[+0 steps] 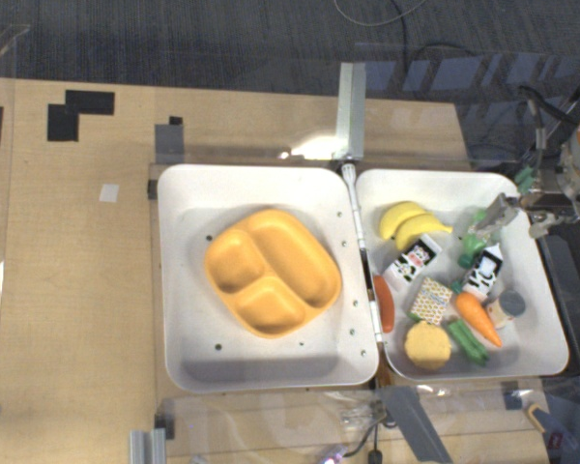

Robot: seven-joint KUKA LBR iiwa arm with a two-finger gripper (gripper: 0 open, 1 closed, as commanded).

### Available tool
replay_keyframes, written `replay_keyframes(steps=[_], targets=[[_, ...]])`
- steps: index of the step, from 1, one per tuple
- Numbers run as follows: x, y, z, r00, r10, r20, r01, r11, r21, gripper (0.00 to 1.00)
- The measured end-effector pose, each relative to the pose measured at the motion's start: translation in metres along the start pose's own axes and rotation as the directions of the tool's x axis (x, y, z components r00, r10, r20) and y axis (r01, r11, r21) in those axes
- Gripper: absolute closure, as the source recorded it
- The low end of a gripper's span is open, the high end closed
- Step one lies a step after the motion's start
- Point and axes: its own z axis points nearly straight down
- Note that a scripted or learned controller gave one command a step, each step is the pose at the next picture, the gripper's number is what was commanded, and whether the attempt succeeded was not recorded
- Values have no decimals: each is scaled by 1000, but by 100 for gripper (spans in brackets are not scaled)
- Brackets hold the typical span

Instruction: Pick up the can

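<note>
- Gripper (498,211) hangs over the right bin's (553,332) back right part; whether its fingers are parted, I cannot tell.
- Can (507,307), apparently the small grey-topped one, lies near the bin's right edge, beside the carrot (478,319).
- Step: approach. Next, move toward the front edge, then descend.

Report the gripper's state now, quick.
Gripper: over the right bin, near the bananas; open or shut cannot be told; nothing seen held.
</note>
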Motion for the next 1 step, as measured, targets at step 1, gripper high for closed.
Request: replay_keyframes(steps=[1], targets=[[1,2,-12,1000,-5,1,5,1000,-6,100]])
